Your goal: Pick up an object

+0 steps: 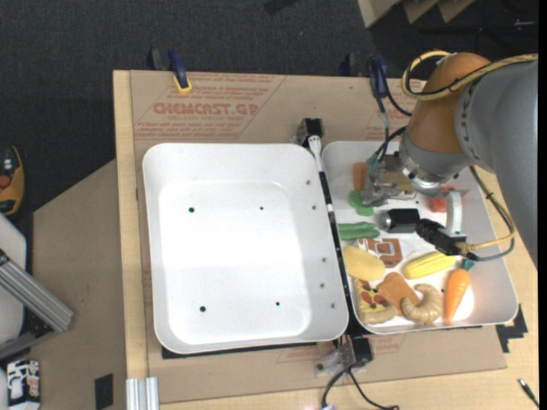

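Note:
The right white bin point(504, 301) holds several toy foods. Among them are a green pod point(357, 228), a brown and white square piece point(385, 248), a pale yellow wedge point(362, 264), a yellow banana point(430, 265), an orange carrot point(455, 291) and a tan pretzel point(423, 306). An orange block point(360, 176) lies near the bin's far left corner. My gripper point(371, 195) hangs low over the far part of this bin, just right of the orange block and above the green pod. A small green piece point(354, 199) lies right beside it.
The left white bin point(235, 246) lies next to the right one, and a black divider point(327, 203) runs between them. Blue clamps point(178, 68) sit on the bench's far edge. A red piece point(438, 203) lies under the wrist.

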Tool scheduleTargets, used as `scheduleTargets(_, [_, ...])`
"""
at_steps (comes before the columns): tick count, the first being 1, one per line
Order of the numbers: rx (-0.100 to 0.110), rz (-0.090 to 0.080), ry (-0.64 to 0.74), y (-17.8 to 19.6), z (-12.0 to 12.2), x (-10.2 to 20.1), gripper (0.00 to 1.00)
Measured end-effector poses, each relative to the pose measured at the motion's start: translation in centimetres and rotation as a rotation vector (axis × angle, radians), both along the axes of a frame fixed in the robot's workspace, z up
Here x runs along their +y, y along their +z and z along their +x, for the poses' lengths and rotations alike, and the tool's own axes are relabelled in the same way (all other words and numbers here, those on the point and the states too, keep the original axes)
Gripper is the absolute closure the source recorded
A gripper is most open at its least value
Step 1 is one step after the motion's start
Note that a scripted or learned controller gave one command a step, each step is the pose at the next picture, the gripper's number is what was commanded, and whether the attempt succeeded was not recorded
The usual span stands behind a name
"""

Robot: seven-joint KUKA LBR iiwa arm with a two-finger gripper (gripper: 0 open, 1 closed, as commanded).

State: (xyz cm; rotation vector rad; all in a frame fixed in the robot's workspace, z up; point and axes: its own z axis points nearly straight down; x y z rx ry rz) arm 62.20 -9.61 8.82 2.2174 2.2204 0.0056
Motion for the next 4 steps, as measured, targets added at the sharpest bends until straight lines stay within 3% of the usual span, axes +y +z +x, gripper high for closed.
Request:
scheduleTargets(1, [-0.004,-0.001,0.0,1.2,0.1,0.0,1.0])
scheduleTargets(2, [0.013,0.002,-0.003,0.2,-5.7,0.5,1.0])
scheduleTargets(3, [-0.009,0.004,0.01,10.3,-1.6,9.3,1.0])
scheduleTargets(4, [0.003,0.002,0.004,9.6,-0.7,13.5,1.0])
